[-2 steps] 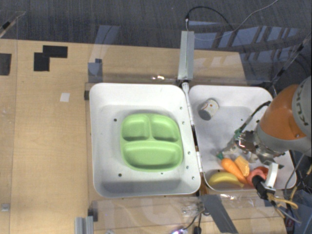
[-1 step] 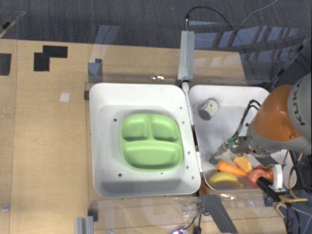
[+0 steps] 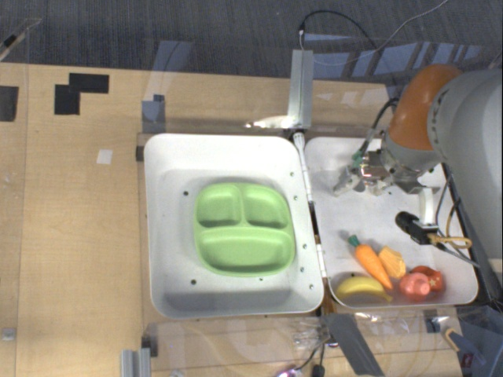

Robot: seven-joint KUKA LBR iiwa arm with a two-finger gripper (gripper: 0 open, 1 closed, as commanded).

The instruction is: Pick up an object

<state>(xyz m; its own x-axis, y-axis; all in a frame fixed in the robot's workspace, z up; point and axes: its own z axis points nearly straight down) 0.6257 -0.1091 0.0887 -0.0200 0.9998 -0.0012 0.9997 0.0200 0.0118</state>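
Four toy foods, a carrot (image 3: 369, 262), orange piece (image 3: 393, 261), banana (image 3: 360, 288) and red fruit (image 3: 423, 283), lie untouched at the near end of the right bin (image 3: 330, 159). The gripper (image 3: 355, 177) hovers toward the far end, holding nothing; whether its fingers are apart I cannot tell. The grasp is undone.

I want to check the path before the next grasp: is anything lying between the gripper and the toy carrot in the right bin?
Nothing visible does. The gripper is over the upper part of the right bin, and the carrot lies lower down in it, with bare white floor between them. The banana and the red fruit lie beyond the carrot.
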